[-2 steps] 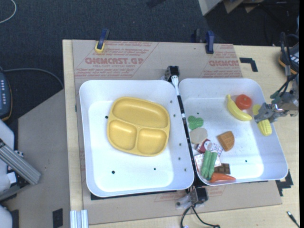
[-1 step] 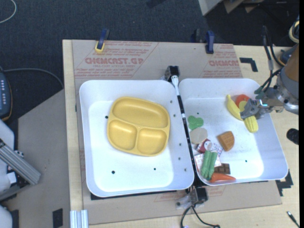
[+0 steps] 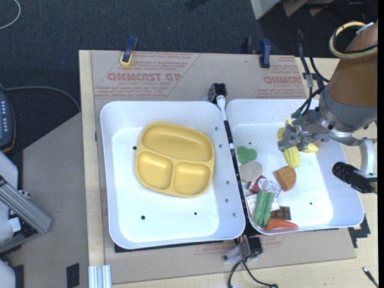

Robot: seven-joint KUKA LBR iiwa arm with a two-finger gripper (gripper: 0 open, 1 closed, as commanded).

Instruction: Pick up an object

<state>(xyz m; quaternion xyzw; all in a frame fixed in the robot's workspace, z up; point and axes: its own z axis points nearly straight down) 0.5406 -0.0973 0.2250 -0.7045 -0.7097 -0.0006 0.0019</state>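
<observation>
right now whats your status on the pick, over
Gripper low in right bin, just over the toy corn. Nothing seen held. Orange piece and green piece lie close by. Yellow tray in left bin.

Yellow corn cob (image 3: 292, 156) lies upright in the right bin (image 3: 336, 218), just under the claw (image 3: 294, 138).

Two white bins: left bin (image 3: 114, 179), right bin (image 3: 336, 212). The left one bears a plain yellow divided plate (image 3: 174, 159). In the right: yellow corn cob (image 3: 292, 156), green leafy piece (image 3: 246, 155), beige rounded piece (image 3: 250, 171), orange-brown piece (image 3: 285, 177), green cylinder (image 3: 263, 206), orange carrot (image 3: 280, 225), small dark brown block (image 3: 282, 213). Tan bench board (image 3: 180, 71) carries red lettering. Far clamps: yellow (image 3: 126, 57) and blue (image 3: 264, 53).
</observation>
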